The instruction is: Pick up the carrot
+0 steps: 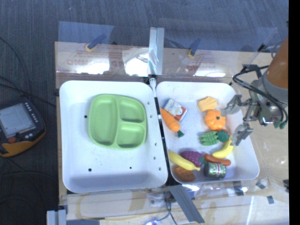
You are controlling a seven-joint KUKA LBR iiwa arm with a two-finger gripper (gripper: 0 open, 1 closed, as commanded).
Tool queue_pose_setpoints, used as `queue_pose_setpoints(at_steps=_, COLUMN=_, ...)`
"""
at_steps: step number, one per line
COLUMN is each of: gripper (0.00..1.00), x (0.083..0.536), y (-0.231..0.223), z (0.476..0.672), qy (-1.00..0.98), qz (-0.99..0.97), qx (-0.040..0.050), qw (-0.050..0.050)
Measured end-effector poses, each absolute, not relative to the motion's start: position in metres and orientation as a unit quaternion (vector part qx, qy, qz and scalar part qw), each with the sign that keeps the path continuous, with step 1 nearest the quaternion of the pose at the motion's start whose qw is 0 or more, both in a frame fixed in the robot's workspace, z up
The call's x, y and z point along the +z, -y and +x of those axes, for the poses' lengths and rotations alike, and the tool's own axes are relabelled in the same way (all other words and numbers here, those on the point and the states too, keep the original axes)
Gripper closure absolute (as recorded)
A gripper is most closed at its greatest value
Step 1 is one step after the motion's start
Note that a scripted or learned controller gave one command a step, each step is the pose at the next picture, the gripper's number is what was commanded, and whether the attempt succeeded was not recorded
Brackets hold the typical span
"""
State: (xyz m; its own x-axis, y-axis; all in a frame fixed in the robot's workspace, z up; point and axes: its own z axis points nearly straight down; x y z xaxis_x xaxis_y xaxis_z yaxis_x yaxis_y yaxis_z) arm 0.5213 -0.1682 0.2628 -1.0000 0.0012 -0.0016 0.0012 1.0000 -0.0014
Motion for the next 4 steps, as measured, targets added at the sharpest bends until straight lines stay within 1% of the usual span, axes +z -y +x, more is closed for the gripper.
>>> queue_pose_setpoints(at_steps=1, gripper=0.00, x=0.092, y=0.156, z=0.574, qy=-1.000, qz=-0.001, qx=-0.0018, qw=0.004)
queue_pose_setpoints(at_steps=2, gripper=0.00, x=0.090, y=0.156, z=0.614, qy=-0.996, qz=0.087, qx=-0.0004, qw=0.006)
queue_pose_setpoints(at_steps=3, gripper=1.00, x=0.102, y=0.156, z=0.616, qy=-0.996, qz=0.086, qx=-0.0024, qw=0.010)
queue_pose_setpoints(at_steps=4, gripper=1.00, x=0.112, y=0.156, z=0.617, qy=-0.996, qz=0.086, qx=-0.0039, qw=0.011)
